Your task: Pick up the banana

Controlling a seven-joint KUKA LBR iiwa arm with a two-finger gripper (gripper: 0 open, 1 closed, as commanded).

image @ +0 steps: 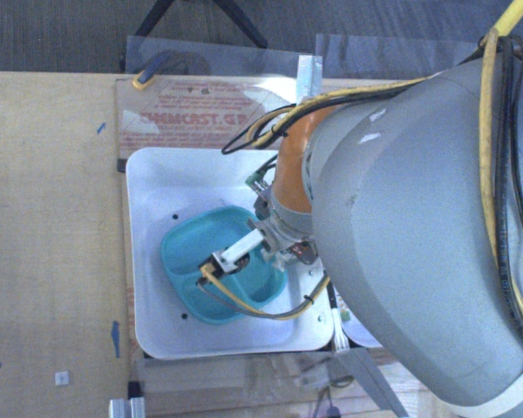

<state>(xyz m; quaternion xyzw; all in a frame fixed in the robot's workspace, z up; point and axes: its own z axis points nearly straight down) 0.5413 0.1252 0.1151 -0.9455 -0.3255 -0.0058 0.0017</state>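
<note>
My arm (418,233) enters from the right and covers most of that side of the view, and its orange band (289,151) sits just above the wrist. The wrist end hangs over the left white bin (152,190), above the right half of a teal dish (183,252). The dish rests on the bin floor, nearer the lower wall than the upper one. Jaws: I cannot tell whether they are wide or narrow. Banana: I cannot tell its position; my wrist hides part of the dish and the bin. The bin stands on the wooden tabletop (44,233), with a reddish printed board (183,116) just behind its far edge.
</note>
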